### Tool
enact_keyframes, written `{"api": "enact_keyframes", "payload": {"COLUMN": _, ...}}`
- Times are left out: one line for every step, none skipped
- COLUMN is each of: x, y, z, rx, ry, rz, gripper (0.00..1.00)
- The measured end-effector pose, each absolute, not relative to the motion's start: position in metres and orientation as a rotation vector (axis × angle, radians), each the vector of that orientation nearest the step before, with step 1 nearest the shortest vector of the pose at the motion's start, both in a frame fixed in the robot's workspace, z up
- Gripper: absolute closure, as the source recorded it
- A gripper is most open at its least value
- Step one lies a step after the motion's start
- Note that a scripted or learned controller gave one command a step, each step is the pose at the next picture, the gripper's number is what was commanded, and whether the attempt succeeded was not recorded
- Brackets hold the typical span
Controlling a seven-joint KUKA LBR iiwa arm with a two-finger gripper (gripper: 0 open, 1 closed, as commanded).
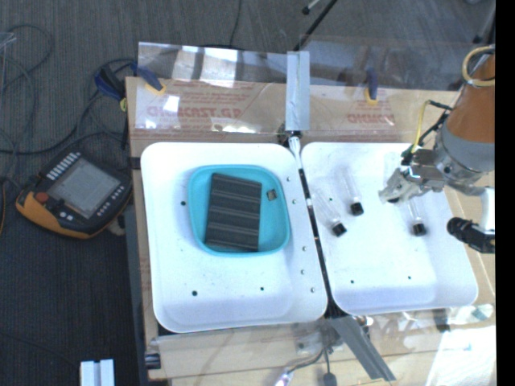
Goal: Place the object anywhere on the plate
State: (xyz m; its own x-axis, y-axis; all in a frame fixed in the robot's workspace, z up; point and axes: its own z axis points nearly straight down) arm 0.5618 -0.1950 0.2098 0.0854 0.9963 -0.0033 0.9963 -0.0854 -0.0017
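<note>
Two bins (173, 296), one plate (278, 236), three vials (351, 191)

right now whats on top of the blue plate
A dark ribbed block lies flat on the blue plate, with a small dark piece beside it. The plate under the block is hidden.

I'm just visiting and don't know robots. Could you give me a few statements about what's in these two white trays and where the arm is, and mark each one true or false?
1. A blue plate sits in the left bin. True.
2. A dark ribbed block lies on the blue plate. True.
3. The gripper is above the left bin. False: it is over the right bin, near its far right part.
4. Three clear tubes with black caps lie in the right bin. True.
5. The clear tubes rest on the plate. False: they lie on the floor of the right bin, apart from the plate.
6. The bench is bare of anything else. False: a handheld control pendant lies to the left of the bins.
</note>
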Motion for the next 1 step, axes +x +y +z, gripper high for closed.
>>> {"api": "enact_keyframes", "payload": {"x": 0.5618, "y": -0.1951, "z": 0.2099, "rx": 2.314, "ry": 2.123, "rz": -0.005, "gripper": 0.0}}
